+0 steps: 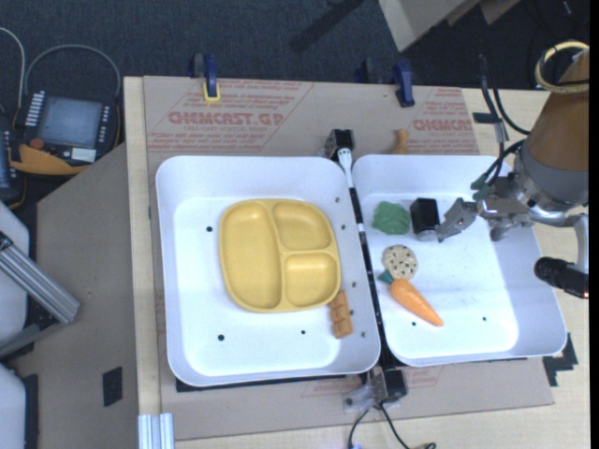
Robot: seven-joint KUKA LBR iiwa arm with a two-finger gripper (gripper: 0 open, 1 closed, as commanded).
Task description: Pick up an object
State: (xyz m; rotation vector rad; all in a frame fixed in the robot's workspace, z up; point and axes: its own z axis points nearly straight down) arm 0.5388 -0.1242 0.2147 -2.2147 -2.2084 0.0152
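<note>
Two white bins sit side by side on the bench [281, 101]; the left bin [187, 279] holds one yellow divided plate [279, 253] at its centre and one small brown block [341, 317] just beside the plate's lower right corner, with bare floor all round; the right bin [505, 316] holds one green lump [392, 218], one black block [424, 215], one speckled cookie [401, 261] and one carrot [415, 302], all crowded at its left side, the right half bare; the gripper [454, 225] hangs just right of the black block, its fingers spread apart with nothing between them.
</note>
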